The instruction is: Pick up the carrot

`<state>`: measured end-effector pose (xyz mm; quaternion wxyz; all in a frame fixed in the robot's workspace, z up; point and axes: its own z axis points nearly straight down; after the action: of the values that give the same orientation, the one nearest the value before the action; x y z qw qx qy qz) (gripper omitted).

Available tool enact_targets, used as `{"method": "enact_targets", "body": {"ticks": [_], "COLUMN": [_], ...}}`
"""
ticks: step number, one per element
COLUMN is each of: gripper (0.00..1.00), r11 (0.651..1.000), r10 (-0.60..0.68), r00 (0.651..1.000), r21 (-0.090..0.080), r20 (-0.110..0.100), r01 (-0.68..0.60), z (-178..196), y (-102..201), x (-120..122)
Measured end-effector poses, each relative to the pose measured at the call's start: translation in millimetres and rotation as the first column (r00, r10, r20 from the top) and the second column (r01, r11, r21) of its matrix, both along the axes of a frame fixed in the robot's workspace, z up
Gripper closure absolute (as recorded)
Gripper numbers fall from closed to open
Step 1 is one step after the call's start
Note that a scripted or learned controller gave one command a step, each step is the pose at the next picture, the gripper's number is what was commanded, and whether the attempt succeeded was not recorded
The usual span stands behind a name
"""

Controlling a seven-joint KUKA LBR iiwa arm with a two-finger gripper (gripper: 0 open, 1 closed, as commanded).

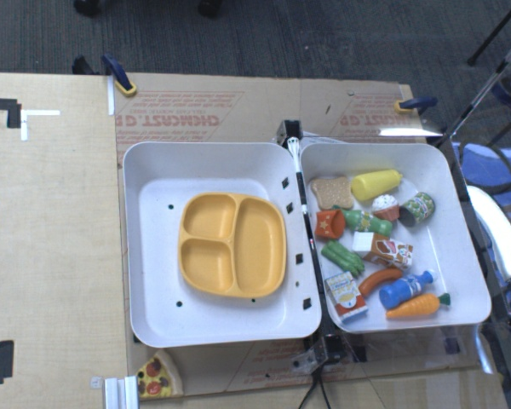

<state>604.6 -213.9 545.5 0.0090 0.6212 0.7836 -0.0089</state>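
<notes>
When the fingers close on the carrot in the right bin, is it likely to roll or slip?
Probably. The carrot looks like smooth, rigid toy plastic, rounded and tapered, so it could squirt out of a pinch. It lies beside the blue bottle near the bin wall, leaving little clearance.

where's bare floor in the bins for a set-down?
Left bin: a bare white margin all around the yellow divided plate, widest on its left. Right bin: crowded; carrot, blue bottle and sausage packed together, with bare strips only along the right wall and top edge.

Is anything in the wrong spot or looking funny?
Yes, a toy pizza slice lies outside the bins, on the bench by the left bin's near corner, while the other toy foods, like the carrot, sit in the right bin.
</notes>
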Motion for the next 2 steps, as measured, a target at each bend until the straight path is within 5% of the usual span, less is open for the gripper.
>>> {"method": "enact_targets", "body": {"ticks": [1,2], "gripper": [0.00,1.00], "r11": [1.000,1.000], "r10": [0.000,0.003], "r00": [1.000,1.000], "r21": [0.000,-0.003], "r20": [0.000,0.001], "r01": [0.000,-0.003], "z": [-0.1,8.1], "y": [0.3,0.8], "x": [0.1,2.2]}}
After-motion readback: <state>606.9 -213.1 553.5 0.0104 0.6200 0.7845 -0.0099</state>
